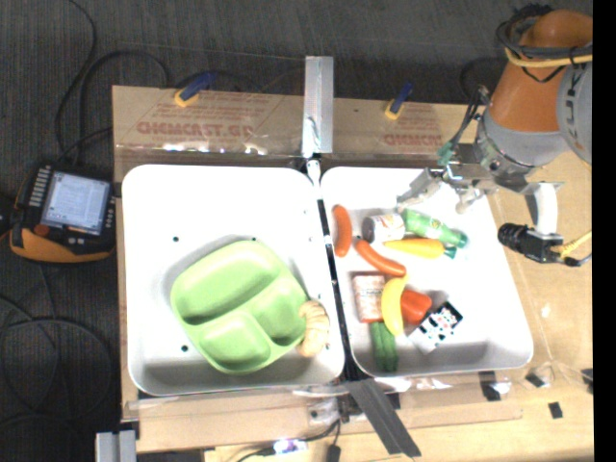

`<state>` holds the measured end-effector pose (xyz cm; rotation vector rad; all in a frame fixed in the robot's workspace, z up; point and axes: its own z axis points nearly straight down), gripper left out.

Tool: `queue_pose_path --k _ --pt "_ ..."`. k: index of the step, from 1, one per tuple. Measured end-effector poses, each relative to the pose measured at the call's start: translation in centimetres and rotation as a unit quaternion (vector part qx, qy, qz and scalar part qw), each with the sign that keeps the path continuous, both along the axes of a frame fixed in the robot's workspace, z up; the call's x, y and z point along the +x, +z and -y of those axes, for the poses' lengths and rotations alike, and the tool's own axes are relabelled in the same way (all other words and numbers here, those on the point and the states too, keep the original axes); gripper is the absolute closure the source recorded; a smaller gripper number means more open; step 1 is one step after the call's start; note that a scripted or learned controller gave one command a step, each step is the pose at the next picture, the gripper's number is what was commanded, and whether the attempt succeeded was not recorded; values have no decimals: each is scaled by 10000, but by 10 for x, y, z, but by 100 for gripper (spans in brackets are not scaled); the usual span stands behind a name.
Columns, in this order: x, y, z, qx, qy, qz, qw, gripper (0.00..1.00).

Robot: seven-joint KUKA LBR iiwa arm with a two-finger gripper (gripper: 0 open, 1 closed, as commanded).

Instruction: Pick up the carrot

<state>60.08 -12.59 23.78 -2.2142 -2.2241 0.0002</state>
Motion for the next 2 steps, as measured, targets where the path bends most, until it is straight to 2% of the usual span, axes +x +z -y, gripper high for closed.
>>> queue_pose_path --k 1,2 --pt "-34 -77 51 -9 899 2 9960 0" --pt "-68 -144 52 -6 877 5 9961 0"
